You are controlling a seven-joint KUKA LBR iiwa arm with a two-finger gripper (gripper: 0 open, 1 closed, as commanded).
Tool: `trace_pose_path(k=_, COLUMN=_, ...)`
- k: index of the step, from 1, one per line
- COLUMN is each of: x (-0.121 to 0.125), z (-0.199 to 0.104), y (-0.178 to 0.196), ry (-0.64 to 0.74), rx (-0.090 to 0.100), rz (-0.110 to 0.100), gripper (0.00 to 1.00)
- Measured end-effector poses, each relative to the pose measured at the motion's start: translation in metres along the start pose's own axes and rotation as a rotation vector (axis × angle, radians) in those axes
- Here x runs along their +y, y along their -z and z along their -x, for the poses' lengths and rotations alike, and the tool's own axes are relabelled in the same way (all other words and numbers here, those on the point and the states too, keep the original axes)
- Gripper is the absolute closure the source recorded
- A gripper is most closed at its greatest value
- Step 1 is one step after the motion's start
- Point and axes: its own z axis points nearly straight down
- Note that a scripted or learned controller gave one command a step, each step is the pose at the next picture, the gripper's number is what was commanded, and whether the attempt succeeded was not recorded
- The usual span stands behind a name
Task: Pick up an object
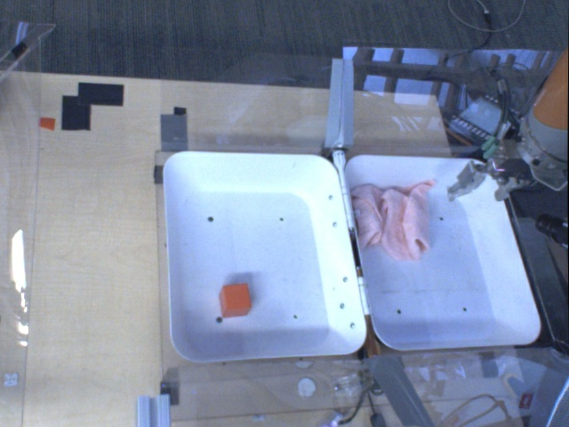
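In the right bin (498, 327), against its left wall and toward the far end, lies a pink cloth (396, 219). It is crumpled into soft folds, pale pink with lighter creases, wider at the far end and narrowing to a rounded lobe toward the near side; a thin corner of it sticks out to the right at the far edge. It rests flat on the white floor, touching or nearly touching the divider between the bins.

In the left bin (187, 265), well apart from the cloth, sits an orange block (236, 300), a small cube near the front left part of the floor, free on all sides.

The gripper (480, 178) hangs over the far right part of the right bin, to the right of the cloth's protruding corner and clear of it. Its two fingers seem to stand apart with a gap between them and nothing in that gap, though at this size the tips are hard to make out. The arm (551, 118) comes in from the right edge, its orange band showing at the frame's border.

Nothing lies on top of the cloth or the block. A metal rail (339, 105) runs back from the divider between the bins. On the bench (89, 256) at far left are black patches (89, 103) and a small orange mark (47, 124).
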Motion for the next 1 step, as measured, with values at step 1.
trace_pose_path(k=1, x=0.0158, z=0.0166, y=0.0103, ry=-0.071, rx=-0.001, rz=0.003, gripper=0.0)
